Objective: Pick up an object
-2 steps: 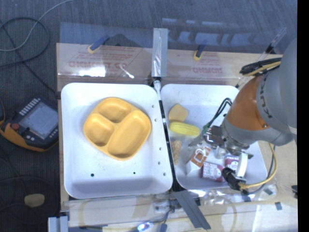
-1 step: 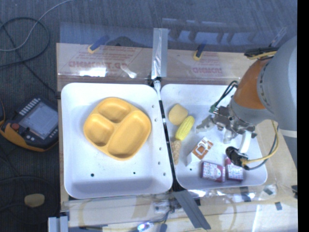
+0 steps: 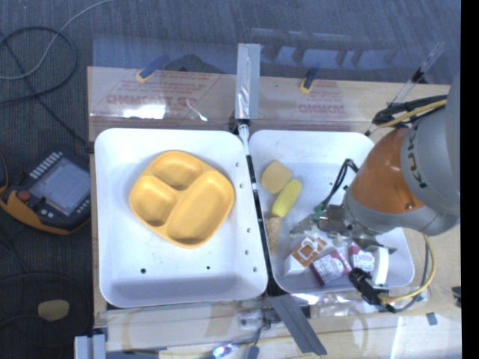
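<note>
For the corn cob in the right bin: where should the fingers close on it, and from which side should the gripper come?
Grip the corn cob across its middle, coming straight down from above. It lies flat and slanted, with bare bin floor along its right side, so fingers closing across its narrow width should fit. The yellow round piece sits close to its upper end, so avoid that end.

Bulky grey arm [image 3: 438,163] with rounded casing, glossy orange band [image 3: 382,178] above the wrist, black cable looping beside it, yellow and black cables (bundled near the upper link), metallic wrist hardware, white block at the lower end
</note>
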